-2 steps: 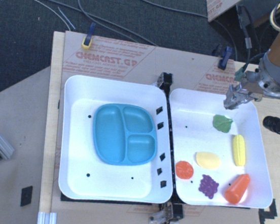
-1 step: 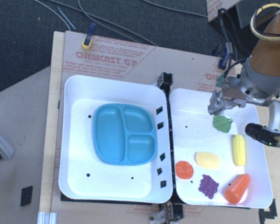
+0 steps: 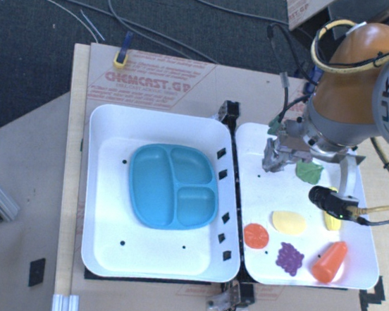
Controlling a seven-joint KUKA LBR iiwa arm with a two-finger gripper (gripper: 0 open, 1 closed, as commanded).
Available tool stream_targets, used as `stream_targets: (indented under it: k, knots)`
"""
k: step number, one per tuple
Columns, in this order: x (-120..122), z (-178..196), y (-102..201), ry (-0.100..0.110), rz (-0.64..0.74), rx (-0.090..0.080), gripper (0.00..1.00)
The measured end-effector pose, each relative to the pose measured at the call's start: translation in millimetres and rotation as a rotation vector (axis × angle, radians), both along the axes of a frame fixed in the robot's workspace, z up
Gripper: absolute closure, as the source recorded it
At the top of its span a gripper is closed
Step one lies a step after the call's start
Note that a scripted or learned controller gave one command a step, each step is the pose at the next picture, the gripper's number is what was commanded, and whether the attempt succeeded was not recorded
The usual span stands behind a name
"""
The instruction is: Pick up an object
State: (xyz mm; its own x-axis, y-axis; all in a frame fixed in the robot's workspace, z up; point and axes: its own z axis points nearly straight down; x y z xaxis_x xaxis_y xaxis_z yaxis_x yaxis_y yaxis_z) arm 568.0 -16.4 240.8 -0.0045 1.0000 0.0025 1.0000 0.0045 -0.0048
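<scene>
The right bin (image 3: 255, 195) holds several toy foods: a green leafy piece (image 3: 309, 172), a pale yellow oval (image 3: 289, 222), a red round slice (image 3: 256, 235), a purple grape bunch (image 3: 290, 257) and an orange carrot-like piece (image 3: 330, 261). A small yellow piece (image 3: 332, 221) is partly hidden under a black part of the arm. My gripper (image 3: 273, 160) hangs over the bin's upper left area, just left of the green piece, above bare bin floor. I see nothing held in it.
The left bin (image 3: 94, 173) holds a blue divided plate (image 3: 173, 185). A black divider with clips (image 3: 228, 184) runs between the bins. The arm's orange band and cables (image 3: 354, 73) fill the upper right. Cardboard (image 3: 147, 81) lies behind the bins.
</scene>
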Motion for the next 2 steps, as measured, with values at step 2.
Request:
stream_targets:
  k: [2]
  knots:
    - [-37.2, -18.0, 95.1, 0.0, 0.0, 0.0, 1.0]
